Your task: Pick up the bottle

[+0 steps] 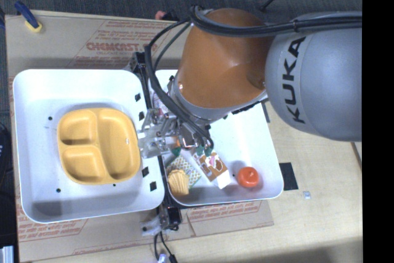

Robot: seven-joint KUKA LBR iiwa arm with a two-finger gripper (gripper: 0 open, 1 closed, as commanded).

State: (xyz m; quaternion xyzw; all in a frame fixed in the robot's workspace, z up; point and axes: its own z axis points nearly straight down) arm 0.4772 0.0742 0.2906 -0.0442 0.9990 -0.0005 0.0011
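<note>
At the six o'clock edge of the right shallow white plastic bin (271,185) lie a small tan ridged cup-shaped object (178,182), a small printed rectangular carton (214,169) at a slant just beside it, and a round orange-red object (248,177) toward five o'clock. None of these can be clearly told to be the bottle, and much of that bin is hidden under the arm. The metal two-finger gripper (165,140) hangs over the divide between the bins, just above these items; whether its fingers are apart or together cannot be told. At nine o'clock, the left shallow white plastic bin (31,194) holds a yellow three-compartment plastic tray (97,145). The grey arm with its orange band (221,64) spreads across twelve to three o'clock.
</note>
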